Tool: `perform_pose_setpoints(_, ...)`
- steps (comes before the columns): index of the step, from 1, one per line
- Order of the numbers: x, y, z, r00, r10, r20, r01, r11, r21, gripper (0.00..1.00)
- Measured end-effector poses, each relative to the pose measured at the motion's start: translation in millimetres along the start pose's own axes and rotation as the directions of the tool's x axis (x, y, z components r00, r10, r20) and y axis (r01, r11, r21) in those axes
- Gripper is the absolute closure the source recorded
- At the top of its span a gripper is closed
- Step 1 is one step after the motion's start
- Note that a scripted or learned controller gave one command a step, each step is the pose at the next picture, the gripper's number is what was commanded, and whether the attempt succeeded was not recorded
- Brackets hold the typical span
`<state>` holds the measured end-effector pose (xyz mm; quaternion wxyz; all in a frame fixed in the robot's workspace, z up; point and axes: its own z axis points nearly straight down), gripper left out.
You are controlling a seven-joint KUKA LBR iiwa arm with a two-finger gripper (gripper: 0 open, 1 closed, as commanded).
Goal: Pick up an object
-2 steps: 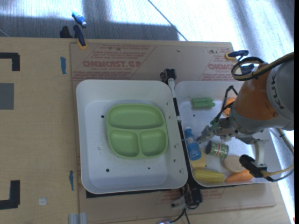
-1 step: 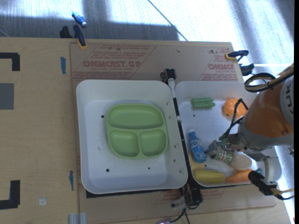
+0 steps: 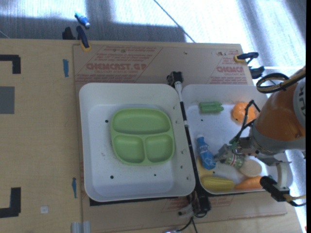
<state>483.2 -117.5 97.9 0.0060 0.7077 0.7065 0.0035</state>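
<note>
At the far left the wooden bench (image 3: 39,130) carries some black and blue tape marks. Then comes the left bin (image 3: 92,144), shallow and white, and in its middle lies a light green plate (image 3: 142,135) with three compartments, flat on the bottom. A black clamp (image 3: 174,77) sits at the top where the two bins meet. In the right bin (image 3: 214,125) there are several small things: a green object (image 3: 210,107) lies near the top wall, an orange fruit (image 3: 239,111) is just beside it to the right, and a blue object (image 3: 204,153) lies close to the left wall, long and a little tilted. At the bottom wall lies a yellow corn cob (image 3: 217,182), with an orange carrot (image 3: 250,182) to its right and a pale white object (image 3: 251,168) just above the carrot. The gripper (image 3: 228,155) is low inside this bin, between the blue object and the white one, and it seems very near to both. I cannot tell if it grasps anything, because the wrist hides this part. The grey arm (image 3: 279,118) with its orange band enters from the right.
</note>
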Motion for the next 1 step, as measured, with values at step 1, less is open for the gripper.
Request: perform_pose_setpoints(1, 44.9, -1.4, -130.8, 1.0, -0.003, -0.004, 0.003, 1.0, 0.012, 1.0)
